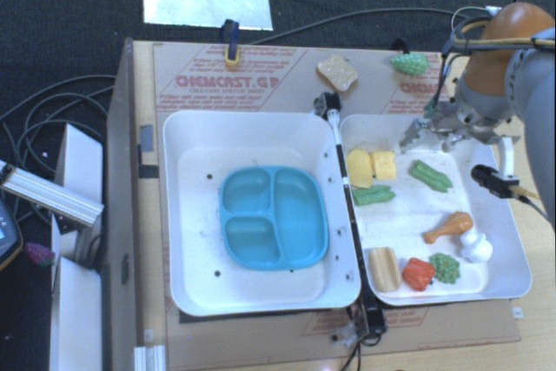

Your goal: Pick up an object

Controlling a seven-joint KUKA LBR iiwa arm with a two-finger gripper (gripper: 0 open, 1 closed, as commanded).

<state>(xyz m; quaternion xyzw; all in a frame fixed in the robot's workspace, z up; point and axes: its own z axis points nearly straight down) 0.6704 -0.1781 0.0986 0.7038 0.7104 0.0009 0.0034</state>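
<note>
My gripper (pixel 432 137) hangs over the far end of the right bin (pixel 512 269), its fingers spread and nothing between them. Just below it lies a green bean pod (pixel 431 175). To the left are two yellow blocks (pixel 370 165) and a flat green pea pod (pixel 373 195). Nearer the front lie an orange drumstick (pixel 448 228), a white piece (pixel 475 246), a broccoli floret (pixel 446 268), a red pepper (pixel 418 273) and a tan bread roll (pixel 383 268).
The left bin (pixel 195 187) holds a blue divided plate (pixel 272 215). Behind the bins, on the cardboard, lie a toast slice (pixel 337 72) and a green knobbly toy (pixel 409 62). A ridge (pixel 341 178) separates the two bins.
</note>
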